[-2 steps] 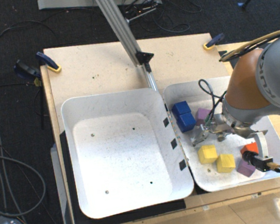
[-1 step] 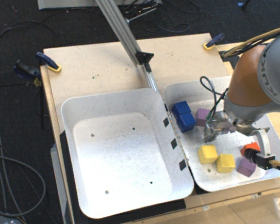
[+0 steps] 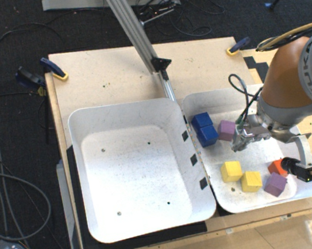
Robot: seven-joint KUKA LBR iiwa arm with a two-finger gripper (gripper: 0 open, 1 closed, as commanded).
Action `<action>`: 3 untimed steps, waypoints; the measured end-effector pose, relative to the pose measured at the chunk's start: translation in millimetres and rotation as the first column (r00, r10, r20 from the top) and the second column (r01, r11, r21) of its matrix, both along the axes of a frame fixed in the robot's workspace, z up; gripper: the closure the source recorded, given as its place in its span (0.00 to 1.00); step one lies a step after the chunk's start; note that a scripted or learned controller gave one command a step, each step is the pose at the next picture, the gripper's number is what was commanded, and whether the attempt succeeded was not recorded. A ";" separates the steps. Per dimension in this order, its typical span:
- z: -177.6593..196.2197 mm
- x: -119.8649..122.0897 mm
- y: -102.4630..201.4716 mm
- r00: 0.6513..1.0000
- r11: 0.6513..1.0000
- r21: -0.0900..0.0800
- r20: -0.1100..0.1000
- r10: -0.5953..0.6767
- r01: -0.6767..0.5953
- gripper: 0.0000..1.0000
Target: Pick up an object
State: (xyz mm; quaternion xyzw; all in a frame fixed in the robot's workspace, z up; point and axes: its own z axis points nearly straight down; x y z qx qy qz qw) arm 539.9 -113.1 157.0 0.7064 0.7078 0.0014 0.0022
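Pincer (image 3: 241,140) low in the right bin (image 3: 212,191), hanging just right of the pink block (image 3: 226,130), and we cannot tell how it is set or whether it grips anything. Blue block (image 3: 204,128) sits touching the pink one's left. We judge that pink block light, rigid, smooth-sided; take it squarely across two flat opposite faces.
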 end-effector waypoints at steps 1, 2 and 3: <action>60.5 4.9 -7.5 1.000 1.000 -0.001 0.003 0.000 0.000 1.00; 75.4 6.0 -7.6 1.000 1.000 0.000 -0.002 0.000 0.000 1.00; 68.1 -2.4 40.3 1.000 1.000 0.003 -0.006 0.005 -0.005 1.00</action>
